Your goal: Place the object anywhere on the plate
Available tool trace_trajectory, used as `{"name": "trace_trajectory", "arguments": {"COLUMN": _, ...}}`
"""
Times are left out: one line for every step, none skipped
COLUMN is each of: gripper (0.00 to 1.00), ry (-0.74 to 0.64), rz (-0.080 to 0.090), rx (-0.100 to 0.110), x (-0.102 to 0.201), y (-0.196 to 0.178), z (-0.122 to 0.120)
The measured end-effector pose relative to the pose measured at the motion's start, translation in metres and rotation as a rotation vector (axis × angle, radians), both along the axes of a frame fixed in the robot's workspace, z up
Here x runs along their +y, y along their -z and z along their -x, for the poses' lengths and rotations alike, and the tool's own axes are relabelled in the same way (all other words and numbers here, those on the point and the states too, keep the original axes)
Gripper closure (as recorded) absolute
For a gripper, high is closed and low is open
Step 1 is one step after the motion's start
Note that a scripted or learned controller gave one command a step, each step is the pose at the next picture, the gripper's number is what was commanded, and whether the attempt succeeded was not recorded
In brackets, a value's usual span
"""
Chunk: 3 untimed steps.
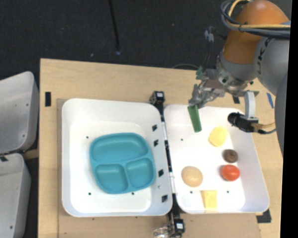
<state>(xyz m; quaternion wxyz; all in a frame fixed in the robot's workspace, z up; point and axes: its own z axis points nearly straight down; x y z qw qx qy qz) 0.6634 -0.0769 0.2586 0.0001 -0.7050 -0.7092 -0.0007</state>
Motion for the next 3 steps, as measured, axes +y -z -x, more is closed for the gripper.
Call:
{"name": "trace_trajectory", "arguments": {"gripper": 1.0, "ry": -0.001, "rz": 0.0, "rx": 0.001, "x": 0.056, "y": -0.002, "z": 0.008}}
{"name": "trace_trajectory", "arguments": {"gripper": 1.0, "ry": -0.001, "rz": 0.0, "rx": -0.001, "x": 0.117, "y": 0.0, "z": 0.003}}
{"name": "trace_trajectory", "arguments": {"gripper": 1.0, "ry": 0.001, "rz": 0.001, "rx": -0.002, "x": 0.162, "y": 0.002, "z": 0.005}}
